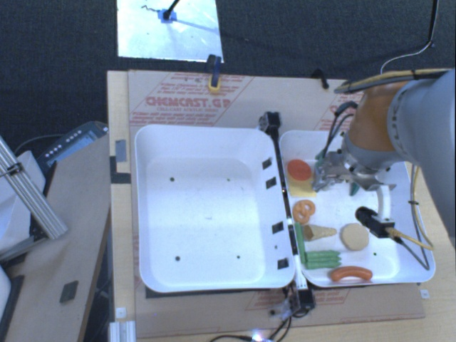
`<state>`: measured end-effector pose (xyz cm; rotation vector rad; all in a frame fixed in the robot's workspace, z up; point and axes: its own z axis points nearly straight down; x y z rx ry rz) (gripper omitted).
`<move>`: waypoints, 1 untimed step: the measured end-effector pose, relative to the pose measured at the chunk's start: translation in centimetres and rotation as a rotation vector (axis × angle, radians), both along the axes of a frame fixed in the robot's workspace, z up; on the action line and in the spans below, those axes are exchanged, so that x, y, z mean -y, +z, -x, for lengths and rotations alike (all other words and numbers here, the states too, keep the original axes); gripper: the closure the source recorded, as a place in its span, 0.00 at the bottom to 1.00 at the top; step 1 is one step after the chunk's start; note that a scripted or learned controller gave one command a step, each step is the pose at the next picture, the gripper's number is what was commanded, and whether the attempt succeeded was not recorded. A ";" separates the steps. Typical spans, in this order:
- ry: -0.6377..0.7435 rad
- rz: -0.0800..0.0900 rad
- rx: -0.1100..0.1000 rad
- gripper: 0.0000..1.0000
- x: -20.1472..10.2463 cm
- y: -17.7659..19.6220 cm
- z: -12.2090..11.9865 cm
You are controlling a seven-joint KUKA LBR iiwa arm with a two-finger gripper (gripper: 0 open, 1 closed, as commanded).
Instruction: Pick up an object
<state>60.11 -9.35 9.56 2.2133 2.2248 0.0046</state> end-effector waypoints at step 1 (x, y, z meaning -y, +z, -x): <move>0.002 0.001 0.015 1.00 -1.6 25.8 0.8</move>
